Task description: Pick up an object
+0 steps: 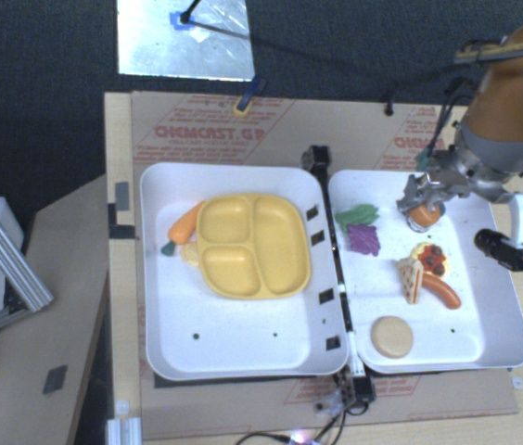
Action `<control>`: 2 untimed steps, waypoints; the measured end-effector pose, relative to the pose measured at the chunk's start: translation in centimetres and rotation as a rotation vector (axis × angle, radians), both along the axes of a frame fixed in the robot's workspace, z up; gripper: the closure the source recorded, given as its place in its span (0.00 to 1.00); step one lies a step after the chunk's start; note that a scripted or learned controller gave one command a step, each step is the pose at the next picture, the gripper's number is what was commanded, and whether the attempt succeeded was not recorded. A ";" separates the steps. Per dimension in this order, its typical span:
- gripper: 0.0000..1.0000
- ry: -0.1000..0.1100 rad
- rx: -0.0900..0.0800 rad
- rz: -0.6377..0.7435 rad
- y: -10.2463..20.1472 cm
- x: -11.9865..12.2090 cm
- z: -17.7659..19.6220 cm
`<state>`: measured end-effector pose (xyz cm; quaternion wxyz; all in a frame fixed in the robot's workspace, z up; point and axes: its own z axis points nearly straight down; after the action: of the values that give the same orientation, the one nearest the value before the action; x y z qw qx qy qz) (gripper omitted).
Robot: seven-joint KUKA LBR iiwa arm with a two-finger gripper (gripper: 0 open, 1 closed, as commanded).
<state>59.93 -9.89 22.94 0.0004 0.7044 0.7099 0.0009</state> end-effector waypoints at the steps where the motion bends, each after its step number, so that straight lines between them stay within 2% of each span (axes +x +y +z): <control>1: 1.00 0.000 0.001 0.001 5.2 0.5 -1.0; 2: 1.00 0.000 0.002 0.002 10.2 -0.4 0.2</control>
<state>59.50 0.33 23.15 -0.0004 0.7036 0.7106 0.0015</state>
